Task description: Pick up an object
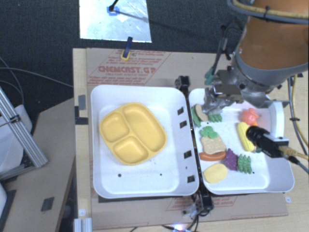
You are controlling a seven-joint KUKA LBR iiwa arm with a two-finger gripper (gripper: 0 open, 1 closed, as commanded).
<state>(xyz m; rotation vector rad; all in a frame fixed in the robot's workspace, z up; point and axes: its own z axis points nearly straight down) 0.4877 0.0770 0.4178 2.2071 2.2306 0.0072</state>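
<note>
Left bin (111, 178) just has a yellow divided tray (132, 132). In the right bin (280, 178) the hand (214, 106) hangs low over the far-left corner, right above a green-and-tan toy food piece (199, 114); can't tell its grip. Toy sandwich (213, 144), corn (244, 135) and grapes (231, 159) crowd nearer and right.

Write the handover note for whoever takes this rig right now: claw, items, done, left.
Claw: low over the right bin's upper left corner, by the toy foods there; open or shut cannot be told, nothing visibly held.
Items: right bin holds small toy foods, including a banana, a sandwich, a purple grape bunch and a yellow potato-like piece. Left bin holds a yellow divided tray.
Done: no pick confirmed.
Left: grasp one object and lift it.
</note>
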